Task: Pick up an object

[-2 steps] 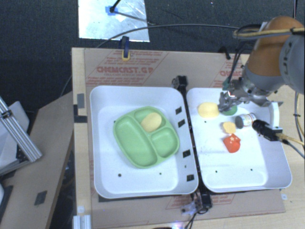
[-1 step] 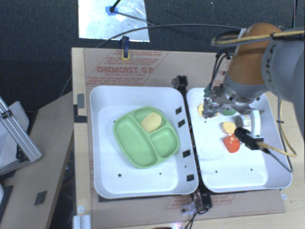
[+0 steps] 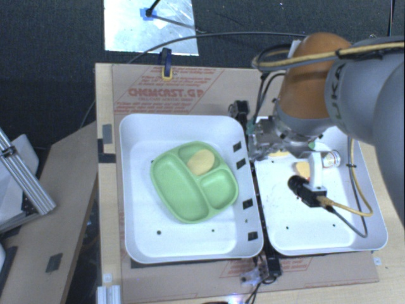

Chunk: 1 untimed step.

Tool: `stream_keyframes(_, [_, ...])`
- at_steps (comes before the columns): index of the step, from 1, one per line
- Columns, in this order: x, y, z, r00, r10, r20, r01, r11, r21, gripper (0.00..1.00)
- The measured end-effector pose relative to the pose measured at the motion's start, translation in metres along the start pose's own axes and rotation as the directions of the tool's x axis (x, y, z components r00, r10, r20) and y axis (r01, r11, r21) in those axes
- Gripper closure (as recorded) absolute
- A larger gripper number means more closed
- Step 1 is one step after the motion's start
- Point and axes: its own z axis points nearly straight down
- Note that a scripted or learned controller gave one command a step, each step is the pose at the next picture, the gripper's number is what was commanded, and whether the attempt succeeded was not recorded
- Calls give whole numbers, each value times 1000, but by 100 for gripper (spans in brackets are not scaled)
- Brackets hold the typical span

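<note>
Pincer: we are finding it hanging low over the far left corner of the right bin, just beside the wall it shares with the left bin. The grey arm is covering it from above, so we cannot tell whether it is apart or together.
Green plate: lying in the middle of the left bin, divided into three compartments.
Yellow lump: sitting in the plate's far compartment, well apart from the pincer.
Yellow piece: lying on the right bin's floor, near the pincer, partly hidden by the wrist.
Bench: carrying both bins side by side.
</note>
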Motion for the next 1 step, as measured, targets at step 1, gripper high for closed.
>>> stream_keyframes(1, [50, -23, -4, 1000, 1, 1, -1, 1000, 1, 100])
